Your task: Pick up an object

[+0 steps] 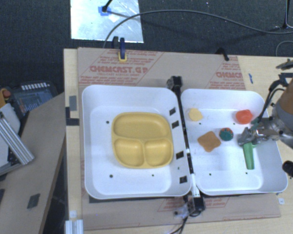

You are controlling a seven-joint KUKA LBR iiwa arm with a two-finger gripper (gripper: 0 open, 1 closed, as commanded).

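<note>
We count two white bins, a left bin (95, 130) and a right bin (271, 177), side by side on the table. In the left bin we see one yellow tray (141, 139), and it has three parts. In the right bin we count five small things: one pale yellow piece (195, 114), one red-orange piece (243, 116), one brown piece (209, 141), one teal piece (226, 134) and one green stick (248, 156).
</note>
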